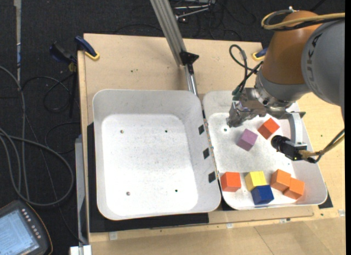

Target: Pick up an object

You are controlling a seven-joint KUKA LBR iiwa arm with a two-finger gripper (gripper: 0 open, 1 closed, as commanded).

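Blue block [262,194] is sitting nearest, while the hand [237,118], its state impossible to tell, is hovering beside the purple block [247,139], risking a nudge.

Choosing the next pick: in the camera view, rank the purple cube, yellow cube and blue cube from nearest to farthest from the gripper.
1. Purple cube, just below-right of the gripper.
2. Yellow cube, near the bin's front edge.
3. Blue cube, touching the yellow one, closest to the front.

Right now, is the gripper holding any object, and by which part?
Nothing is held: the two-finger gripper hangs above the right white bin, apart from the purple cube.
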